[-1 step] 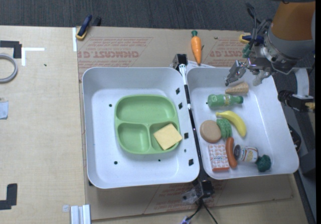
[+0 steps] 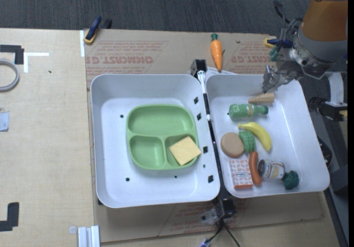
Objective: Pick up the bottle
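Note:
A green bottle (image 2: 248,110) lies on its side in the upper part of the right bin (image 2: 310,129), cap pointing right. A tan bread-like slice (image 2: 261,98) rests just above it, touching or nearly touching. My gripper (image 2: 271,81) hangs over the bin's upper right corner, just above and to the right of that slice, and a little up and right of the bottle. Nothing is visibly held in it. A small labelled jar (image 2: 271,170) lies near the bin's lower right.
The right bin also holds a banana (image 2: 260,134), a round brown patty (image 2: 232,144), a green vegetable (image 2: 247,140), a sausage (image 2: 254,167), a small carton (image 2: 240,173) and broccoli (image 2: 291,179). The left bin (image 2: 105,129) holds a green divided tray (image 2: 155,124) with a yellow slice (image 2: 185,150). A carrot (image 2: 215,51) lies behind the bins.

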Controlling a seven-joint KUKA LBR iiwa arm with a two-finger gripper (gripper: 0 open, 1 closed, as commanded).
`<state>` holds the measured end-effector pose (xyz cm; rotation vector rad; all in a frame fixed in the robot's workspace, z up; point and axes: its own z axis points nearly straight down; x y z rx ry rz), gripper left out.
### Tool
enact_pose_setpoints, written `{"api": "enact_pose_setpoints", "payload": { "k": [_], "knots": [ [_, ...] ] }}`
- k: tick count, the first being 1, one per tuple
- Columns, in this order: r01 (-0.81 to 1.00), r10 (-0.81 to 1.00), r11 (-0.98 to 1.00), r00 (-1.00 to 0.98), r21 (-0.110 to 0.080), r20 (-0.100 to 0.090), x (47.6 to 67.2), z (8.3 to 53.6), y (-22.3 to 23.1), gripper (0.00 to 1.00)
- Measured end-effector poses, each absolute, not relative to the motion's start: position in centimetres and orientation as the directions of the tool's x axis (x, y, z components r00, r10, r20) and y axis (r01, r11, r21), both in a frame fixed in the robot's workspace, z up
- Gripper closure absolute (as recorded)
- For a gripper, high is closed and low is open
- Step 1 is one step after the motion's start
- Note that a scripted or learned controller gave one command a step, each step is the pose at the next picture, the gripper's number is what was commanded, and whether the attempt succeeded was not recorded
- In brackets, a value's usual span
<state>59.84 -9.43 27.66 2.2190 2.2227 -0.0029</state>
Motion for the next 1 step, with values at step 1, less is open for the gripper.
{"api": "enact_pose_setpoints", "payload": {
  "k": [1],
  "knots": [
    [0.998,0.998,-0.062,0.062,-0.001,-0.001,54.48,25.76,-1.88,1.0]
  ]
}}
